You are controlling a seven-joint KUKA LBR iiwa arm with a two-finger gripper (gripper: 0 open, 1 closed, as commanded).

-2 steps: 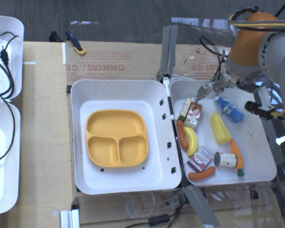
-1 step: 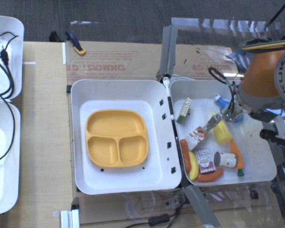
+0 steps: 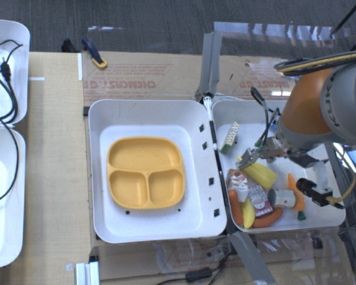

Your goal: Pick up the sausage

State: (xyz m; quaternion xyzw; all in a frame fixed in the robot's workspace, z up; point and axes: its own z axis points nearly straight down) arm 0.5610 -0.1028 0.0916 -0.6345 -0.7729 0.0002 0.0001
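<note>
Task barely started. The sausage (image 3: 268,217), reddish-brown, lies at the lower edge of the right bin (image 3: 320,221), lower right of the frame, flat on the bin floor among clutter. A banana (image 3: 248,213) lies across its left part, and a small packet (image 3: 258,198) sits just above, touching or nearly so. Nothing has lifted it.

The gripper (image 3: 249,157) sits over the middle of the right bin, above the sausage in the frame, near a yellow block (image 3: 260,175). Can't tell whether the jaws are released or clenched; the tips are small and lost against the clutter. Nothing visibly between them. The arm (image 3: 311,108) comes in from the upper right with the orange band over the bin's top half.

Other items in the right bin: a corn cob (image 3: 231,134) near the upper left, a carrot (image 3: 296,190) to the right, and an orange piece at the lower left corner, unclear what.

The left bin (image 3: 98,159) holds a yellow divided plate (image 3: 146,172), mid frame, not relevant.

Left to do, my read: move the gripper down-frame to the sausage, get past the banana overlap, close, lift. The exposed right end looks like the cleaner grasp spot. Risk: grabbing the banana or packet instead.
</note>
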